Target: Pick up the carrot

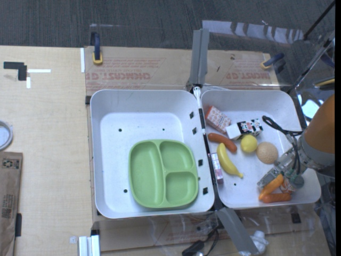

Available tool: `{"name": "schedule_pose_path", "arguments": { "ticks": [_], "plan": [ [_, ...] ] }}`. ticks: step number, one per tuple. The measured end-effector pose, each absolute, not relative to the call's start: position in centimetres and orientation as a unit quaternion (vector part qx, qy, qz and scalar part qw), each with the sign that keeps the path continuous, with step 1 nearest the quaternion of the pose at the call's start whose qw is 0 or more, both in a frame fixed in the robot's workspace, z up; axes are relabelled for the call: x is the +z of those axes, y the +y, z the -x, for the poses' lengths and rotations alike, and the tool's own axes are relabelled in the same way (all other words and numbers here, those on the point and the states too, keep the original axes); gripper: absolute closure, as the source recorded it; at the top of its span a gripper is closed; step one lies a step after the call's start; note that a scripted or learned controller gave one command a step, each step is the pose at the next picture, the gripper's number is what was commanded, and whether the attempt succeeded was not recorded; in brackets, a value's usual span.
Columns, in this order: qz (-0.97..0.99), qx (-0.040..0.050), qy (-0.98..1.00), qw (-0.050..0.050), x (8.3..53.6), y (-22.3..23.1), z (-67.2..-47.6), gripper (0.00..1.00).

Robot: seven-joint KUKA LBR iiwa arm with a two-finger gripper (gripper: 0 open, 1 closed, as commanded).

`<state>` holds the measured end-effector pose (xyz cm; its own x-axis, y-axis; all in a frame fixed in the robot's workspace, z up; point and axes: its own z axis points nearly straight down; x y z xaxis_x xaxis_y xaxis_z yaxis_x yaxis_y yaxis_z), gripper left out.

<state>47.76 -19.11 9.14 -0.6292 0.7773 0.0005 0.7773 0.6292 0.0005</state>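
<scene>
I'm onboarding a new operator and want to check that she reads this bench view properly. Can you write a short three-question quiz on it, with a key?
1. True or false: the green plate lies in the same bin as the banana.
2. Which thing lies nearest the gripper? A) the lemon B) the carrot C) the sausage
3. Fill in: the plate has ___ compartments.

Key:
1. False. The plate lies in the left bin, the banana in the right bin.
2. B
3. Three
</scene>
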Motion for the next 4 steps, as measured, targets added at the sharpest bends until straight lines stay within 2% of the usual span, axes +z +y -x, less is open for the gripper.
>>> {"name": "schedule_pose_path", "arguments": {
  "ticks": [1,2,3,4],
  "plan": [
    [0.432,-0.0012,-0.902,-0.001,10.1,-19.1,-47.8,1.00],
    [0.538,0.0000,-0.843,-0.001,19.0,-15.5,-48.9,1.00],
    [0.538,0.0000,-0.843,-0.001,19.0,-15.5,-48.9,0.00],
    [0.559,0.0002,-0.829,0.000,9.1,-19.9,-48.3,0.00]
  ]
}}
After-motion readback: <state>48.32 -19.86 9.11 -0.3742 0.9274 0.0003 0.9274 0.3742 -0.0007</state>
